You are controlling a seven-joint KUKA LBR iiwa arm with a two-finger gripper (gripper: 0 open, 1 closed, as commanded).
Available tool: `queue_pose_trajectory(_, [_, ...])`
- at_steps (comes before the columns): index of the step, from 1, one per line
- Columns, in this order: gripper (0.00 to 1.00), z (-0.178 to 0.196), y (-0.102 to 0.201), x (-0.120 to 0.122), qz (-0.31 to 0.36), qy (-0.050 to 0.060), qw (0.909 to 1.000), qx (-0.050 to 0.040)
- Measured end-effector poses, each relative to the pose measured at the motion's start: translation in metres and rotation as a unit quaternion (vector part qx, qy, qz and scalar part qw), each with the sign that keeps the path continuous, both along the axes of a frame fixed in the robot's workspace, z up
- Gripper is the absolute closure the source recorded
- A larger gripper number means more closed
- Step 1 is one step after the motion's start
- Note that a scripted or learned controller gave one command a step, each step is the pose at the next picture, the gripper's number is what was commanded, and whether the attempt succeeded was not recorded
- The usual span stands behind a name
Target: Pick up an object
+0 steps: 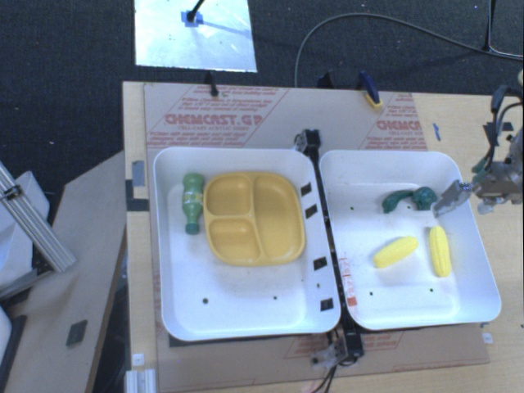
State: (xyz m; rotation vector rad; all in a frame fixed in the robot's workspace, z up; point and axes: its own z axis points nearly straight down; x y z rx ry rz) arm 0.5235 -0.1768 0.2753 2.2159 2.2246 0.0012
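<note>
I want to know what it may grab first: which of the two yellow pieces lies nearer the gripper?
The yellow piece lying lengthwise by the right bin's right wall, just below the gripper. The other yellow piece lies slanted, farther left.

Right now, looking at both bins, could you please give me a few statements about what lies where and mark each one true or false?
1. The yellow divided plate lies in the left bin. True.
2. The green bottle lies in the right bin. False: it lies in the left bin, just left of the plate.
3. Two yellow pieces lie in the right bin. True.
4. The dark green object rests on the plate. False: it lies in the right bin, near its far side.
5. The gripper is over the left bin. False: it is at the right bin's right edge, beside the dark green object.
</note>
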Motion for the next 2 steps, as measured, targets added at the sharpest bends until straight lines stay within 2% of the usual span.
queue_pose_trajectory(2, [0.00, -0.124, 0.005, -0.003, -0.002, 0.002, 1.0000, 0.0009])
